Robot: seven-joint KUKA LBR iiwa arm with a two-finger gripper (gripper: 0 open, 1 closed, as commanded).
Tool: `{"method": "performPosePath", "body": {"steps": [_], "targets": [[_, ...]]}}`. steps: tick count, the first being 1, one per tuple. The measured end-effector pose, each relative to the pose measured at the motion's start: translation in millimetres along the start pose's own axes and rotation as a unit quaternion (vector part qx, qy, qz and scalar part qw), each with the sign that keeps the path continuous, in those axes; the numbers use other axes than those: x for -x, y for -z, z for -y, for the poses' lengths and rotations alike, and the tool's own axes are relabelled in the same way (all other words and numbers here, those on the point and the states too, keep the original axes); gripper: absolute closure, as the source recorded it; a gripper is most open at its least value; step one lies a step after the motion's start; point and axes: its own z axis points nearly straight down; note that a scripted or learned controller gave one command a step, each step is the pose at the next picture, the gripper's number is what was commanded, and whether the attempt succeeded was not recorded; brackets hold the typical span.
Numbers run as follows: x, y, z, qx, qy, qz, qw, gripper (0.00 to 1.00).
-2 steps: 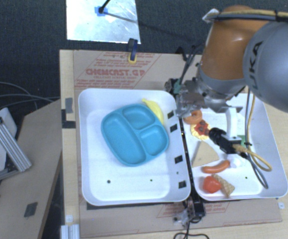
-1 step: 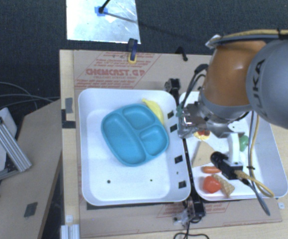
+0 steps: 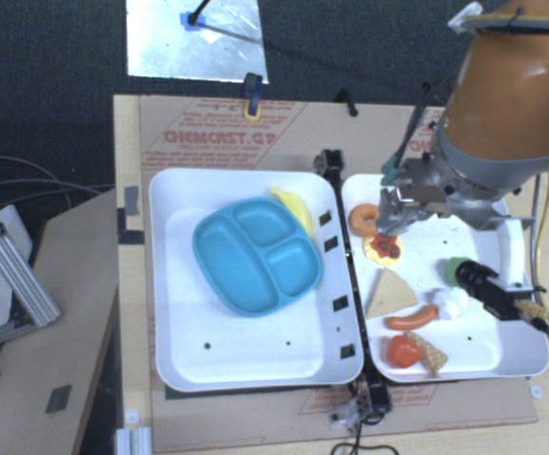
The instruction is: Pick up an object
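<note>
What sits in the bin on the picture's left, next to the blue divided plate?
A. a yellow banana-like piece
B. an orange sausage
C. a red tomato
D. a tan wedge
A: a yellow banana-shaped piece lies against the upper right edge of the blue three-section plastic plate in the left white bin.

Left bin (image 3: 174,349): blue divided tray (image 3: 255,254); yellow banana (image 3: 296,209) touching its 1 o'clock edge.
Right bin (image 3: 511,349): gripper (image 3: 391,224) above red-yellow piece (image 3: 384,248); donut (image 3: 362,219) at its 9 o'clock; sausage (image 3: 411,318), tomato (image 3: 404,350) near 6 o'clock.
</note>
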Motion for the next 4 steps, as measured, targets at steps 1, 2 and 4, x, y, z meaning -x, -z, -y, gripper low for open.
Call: {"method": "performPosePath", "body": {"steps": [1, 2, 4], "targets": [[-49, 47, 10, -0.004, 0.002, -0.001, 1.0000, 1.00], [-77, 63, 9, -0.005, 0.001, 0.001, 1.0000, 1.00], [-33, -7, -17, -0.010, -0.004, 0.003, 0.9999, 1.00]]}}
